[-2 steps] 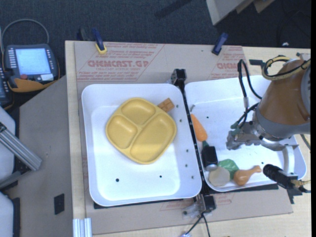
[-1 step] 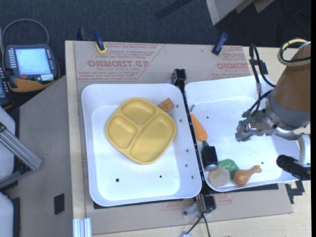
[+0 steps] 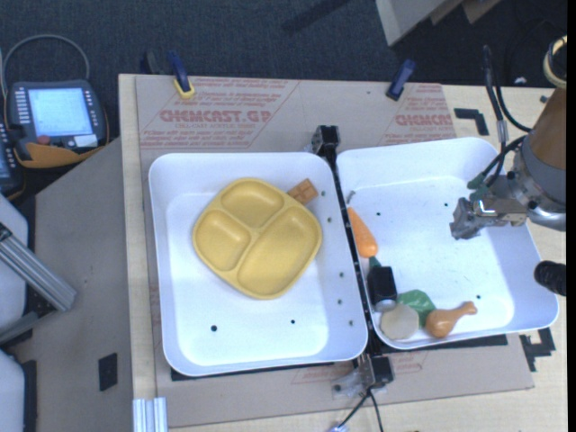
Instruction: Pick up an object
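In the right bin [image 3: 432, 165], an orange carrot [image 3: 363, 233] lies against the left wall. Below it sit a small black block [image 3: 382, 283], a green piece [image 3: 417, 301], a pale round disc [image 3: 399, 323] and a tan drumstick-shaped toy [image 3: 448, 319], clustered in the bin's lower left corner. My gripper [image 3: 468, 220] hangs over the right part of this bin, well right of the carrot and above the drumstick. I see nothing between its fingers.
The left bin [image 3: 261, 340] holds a yellow divided plate [image 3: 257, 237], with a small brown block [image 3: 303, 190] at the plate's upper right edge. A black clip [image 3: 325, 137] sits where the bins meet. A pendant screen [image 3: 56, 113] rests off the bench at left.
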Tool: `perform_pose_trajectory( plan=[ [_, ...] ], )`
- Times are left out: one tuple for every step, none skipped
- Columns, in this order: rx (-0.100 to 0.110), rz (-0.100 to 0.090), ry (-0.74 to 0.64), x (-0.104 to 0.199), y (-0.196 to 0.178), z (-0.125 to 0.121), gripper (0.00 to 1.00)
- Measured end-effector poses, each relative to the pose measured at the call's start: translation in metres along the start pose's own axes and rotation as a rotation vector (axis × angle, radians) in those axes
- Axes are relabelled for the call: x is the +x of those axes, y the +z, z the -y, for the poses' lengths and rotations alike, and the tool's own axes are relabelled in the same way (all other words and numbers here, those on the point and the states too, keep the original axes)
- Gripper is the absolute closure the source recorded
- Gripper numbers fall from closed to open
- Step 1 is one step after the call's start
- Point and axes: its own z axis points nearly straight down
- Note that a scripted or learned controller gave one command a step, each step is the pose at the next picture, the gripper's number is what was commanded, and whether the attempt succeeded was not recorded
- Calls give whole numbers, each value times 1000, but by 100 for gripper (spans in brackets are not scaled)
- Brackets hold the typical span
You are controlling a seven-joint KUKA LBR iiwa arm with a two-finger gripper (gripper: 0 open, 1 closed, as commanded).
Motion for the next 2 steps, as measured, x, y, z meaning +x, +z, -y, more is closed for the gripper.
perform_pose_trajectory(
  plan=[
    [11,-3,-4,53,20,-18,100],
    [10,-4,-6,115,31,-30,100]
  ],
)
